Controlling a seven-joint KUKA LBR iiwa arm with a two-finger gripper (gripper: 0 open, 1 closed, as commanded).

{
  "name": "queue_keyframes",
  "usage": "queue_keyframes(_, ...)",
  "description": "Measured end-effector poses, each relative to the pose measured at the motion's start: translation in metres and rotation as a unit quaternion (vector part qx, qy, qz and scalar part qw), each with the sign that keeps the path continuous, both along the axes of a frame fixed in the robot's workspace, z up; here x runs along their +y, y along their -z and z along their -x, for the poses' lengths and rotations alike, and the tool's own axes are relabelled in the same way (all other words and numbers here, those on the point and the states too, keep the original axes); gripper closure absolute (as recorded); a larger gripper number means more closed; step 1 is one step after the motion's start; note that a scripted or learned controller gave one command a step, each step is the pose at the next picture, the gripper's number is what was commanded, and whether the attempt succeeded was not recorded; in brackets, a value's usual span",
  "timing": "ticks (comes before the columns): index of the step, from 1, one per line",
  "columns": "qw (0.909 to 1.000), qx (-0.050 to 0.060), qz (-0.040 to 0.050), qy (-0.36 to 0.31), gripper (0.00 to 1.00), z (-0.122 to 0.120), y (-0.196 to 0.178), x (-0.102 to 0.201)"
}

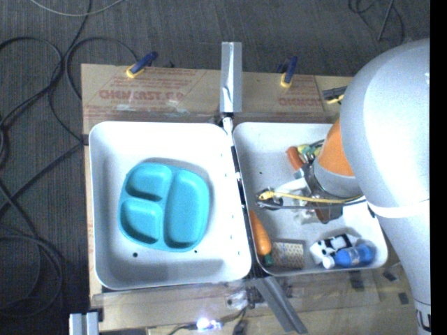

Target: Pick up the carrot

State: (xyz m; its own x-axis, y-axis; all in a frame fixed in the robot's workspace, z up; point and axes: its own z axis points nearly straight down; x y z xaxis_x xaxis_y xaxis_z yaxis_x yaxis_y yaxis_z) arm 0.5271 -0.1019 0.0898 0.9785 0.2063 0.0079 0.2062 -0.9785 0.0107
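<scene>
- The arm (398,138) hung over the right bin (269,152), hiding much of that bin's far side.
- The left bin (112,152) held just a blue plate (166,204), well apart from the work.
- The gripper (314,201) sat near the middle of the right bin, to the right of the carrot and a little farther up the view. Whether it was open or closed could not be told, as the wrist covered it.
- The step in hand looked like the approach, with nothing yet gripped. To do it well, the gripper would need to shift left and toward the near edge, stop above the carrot's middle, and turn so that its closing line ran across the carrot rather than along it. It should go down opened wide enough to clear the carrot — though the wall on one side left little room, so a slightly inward offset seemed wise.
- The carrot (260,236) lay flat in the right bin's near-left corner, close along the left wall. Its long axis ran roughly up and down the view, leaning a little. The thin end pointed away toward the far edge, and the thicker end seemed to point toward the near edge.
- A speckled block (288,254) lay just beside the thick end — a likely snag if the gripper came down too low on the carrot.
</scene>
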Motion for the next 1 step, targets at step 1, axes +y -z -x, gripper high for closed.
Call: queue_keyframes(1,1.0000,0.007,-0.0031,0.002,1.00,-0.0688,-0.0602,-0.0130)
